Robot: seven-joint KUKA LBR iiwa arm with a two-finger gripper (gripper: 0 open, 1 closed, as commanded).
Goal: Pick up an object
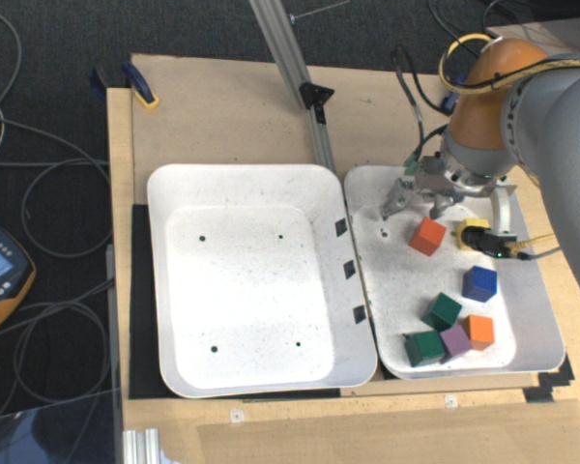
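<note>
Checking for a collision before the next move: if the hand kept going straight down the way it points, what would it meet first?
Most likely the bare floor of the right bin. The hand hangs over its upper left part, and the orange block lies just to one side. Depth is hard to judge from this slanted view.

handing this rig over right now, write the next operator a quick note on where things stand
Gripper: low over the far left part of the right bin, nothing visibly between its fingers.
Blocks, all in the right bin: orange-red block just right of the gripper; blue block mid-bin; two green blocks, purple block and orange block clustered at the near edge.
Done: nothing lifted yet.
Left: grasp and lift one block; the orange-red one looks nearest.
</note>
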